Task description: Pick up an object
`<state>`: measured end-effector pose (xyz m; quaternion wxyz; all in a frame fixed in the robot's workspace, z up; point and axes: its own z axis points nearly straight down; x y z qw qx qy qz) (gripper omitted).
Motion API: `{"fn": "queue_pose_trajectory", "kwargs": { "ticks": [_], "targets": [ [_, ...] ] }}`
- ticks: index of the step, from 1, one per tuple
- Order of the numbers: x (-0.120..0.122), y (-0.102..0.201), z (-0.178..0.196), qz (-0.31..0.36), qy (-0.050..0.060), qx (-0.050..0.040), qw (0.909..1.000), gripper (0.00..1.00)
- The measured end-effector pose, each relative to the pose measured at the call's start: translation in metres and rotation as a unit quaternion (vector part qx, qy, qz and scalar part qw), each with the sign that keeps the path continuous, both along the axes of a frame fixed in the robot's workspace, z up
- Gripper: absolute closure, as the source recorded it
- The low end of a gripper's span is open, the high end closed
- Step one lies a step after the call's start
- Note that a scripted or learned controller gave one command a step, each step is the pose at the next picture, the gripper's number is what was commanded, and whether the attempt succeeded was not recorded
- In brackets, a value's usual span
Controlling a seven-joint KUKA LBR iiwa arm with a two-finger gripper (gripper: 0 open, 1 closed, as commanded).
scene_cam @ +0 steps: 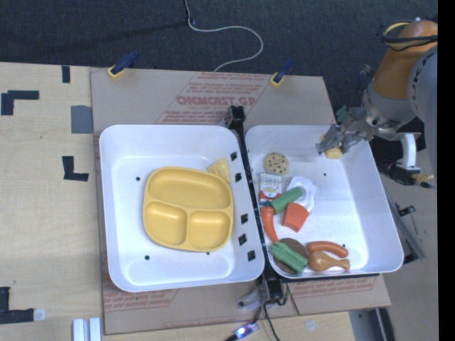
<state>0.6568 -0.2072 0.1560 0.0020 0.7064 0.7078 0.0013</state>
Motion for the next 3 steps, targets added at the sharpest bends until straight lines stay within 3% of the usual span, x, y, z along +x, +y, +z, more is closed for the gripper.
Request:
{"fn": "queue_pose_trajectory", "kwargs": {
  "ticks": [1,2,3],
  "targets": [
    [-0.001,-0.004,0.063,0.0,0.0,-0.0004,1.0,1.0],
    [-0.001,-0.003,0.069,0.0,0.002,0.0003,1.0,1.0],
    [0.002,0.053,0.077,0.002,0.003,0.0009,1.0,1.0]
  ]
}}
